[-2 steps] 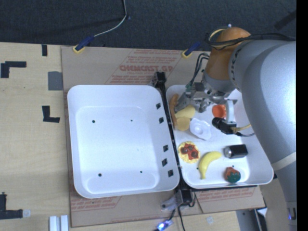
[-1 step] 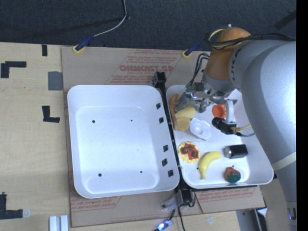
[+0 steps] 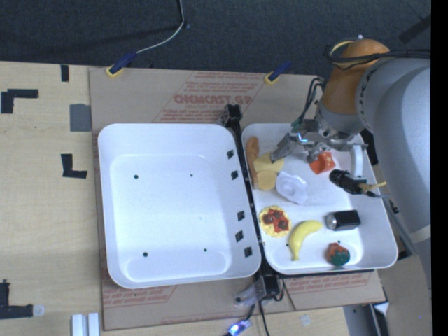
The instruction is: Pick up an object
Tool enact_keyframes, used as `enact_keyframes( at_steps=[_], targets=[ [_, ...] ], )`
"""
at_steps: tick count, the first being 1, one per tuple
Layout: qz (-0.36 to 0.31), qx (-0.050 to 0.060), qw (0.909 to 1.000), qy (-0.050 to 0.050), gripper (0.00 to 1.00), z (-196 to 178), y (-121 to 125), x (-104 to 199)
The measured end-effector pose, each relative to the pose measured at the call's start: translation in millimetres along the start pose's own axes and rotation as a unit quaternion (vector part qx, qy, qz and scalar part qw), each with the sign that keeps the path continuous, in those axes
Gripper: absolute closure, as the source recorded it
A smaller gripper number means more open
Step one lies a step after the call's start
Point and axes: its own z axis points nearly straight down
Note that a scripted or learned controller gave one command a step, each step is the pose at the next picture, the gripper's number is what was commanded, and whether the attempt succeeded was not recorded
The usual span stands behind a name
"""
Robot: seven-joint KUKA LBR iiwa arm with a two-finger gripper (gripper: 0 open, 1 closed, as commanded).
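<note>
My gripper (image 3: pixel 302 143) hangs low over the far part of the right bin (image 3: pixel 378 247). Just to its right, touching or nearly touching it, lies a small red-orange object (image 3: pixel 323 163). To its left sit pale yellow food pieces (image 3: pixel 264 166) and an orange piece (image 3: pixel 252 146) by the bin's left wall. A white crumpled object (image 3: pixel 292 187) lies just in front of the gripper. Nearer the front are a small pizza-like toy (image 3: pixel 275 219), a yellow banana (image 3: pixel 302 236), a black and silver block (image 3: pixel 343 220) and a red and green toy (image 3: pixel 338 255).
The left bin (image 3: pixel 112 187) stands beside the right one, with a black-clipped divider (image 3: pixel 241 187) between them. The grey arm with its orange band (image 3: pixel 350 82) takes up the right side above the bench.
</note>
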Motion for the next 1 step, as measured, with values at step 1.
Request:
enact_keyframes(
  at_steps=[1],
  targets=[
    [-0.003, 0.000, 1.0000, -0.002, 0.00, -10.5, 2.9, 45.5]
  ],
)
